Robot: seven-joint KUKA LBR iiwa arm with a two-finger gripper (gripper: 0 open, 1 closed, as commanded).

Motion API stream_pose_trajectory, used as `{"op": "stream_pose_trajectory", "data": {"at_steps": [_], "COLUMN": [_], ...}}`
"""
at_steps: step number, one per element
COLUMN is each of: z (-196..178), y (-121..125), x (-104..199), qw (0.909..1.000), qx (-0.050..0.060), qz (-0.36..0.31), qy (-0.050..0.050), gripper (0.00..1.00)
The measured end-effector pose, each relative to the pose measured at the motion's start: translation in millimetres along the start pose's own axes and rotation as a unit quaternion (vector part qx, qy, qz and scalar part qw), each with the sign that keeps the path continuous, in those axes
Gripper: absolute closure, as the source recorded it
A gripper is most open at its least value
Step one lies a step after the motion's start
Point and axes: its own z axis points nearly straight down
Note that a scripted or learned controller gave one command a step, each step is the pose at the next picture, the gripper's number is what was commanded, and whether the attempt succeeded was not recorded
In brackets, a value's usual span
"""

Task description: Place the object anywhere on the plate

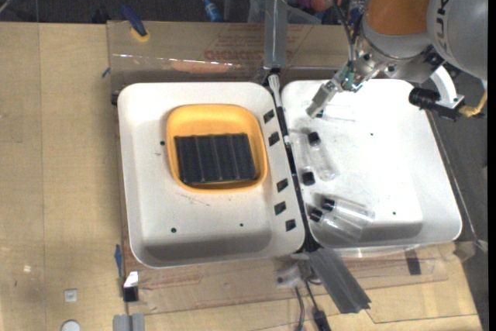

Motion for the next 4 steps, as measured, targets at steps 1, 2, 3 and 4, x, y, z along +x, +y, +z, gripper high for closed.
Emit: {"op": "stream_pose_trajectory", "data": {"at_steps": [1,2,3,4], "z": [-19.1,15.6,-10.2,23.8], "y": [-24.8,-63.0,-68.2,-116.4], "x": [-27.3,-71.4,-69.1,-115.3], "qw": [0.9991,0.9973,0.9864,0.9682], "qx": [-0.001,0.001,-0.001,0.0], "qz": [-0.043,-0.073,-0.164,-0.25], "qy": [-0.001,0.001,-0.001,0.001], "gripper": [0.0,0.0,0.0,0.0]}}
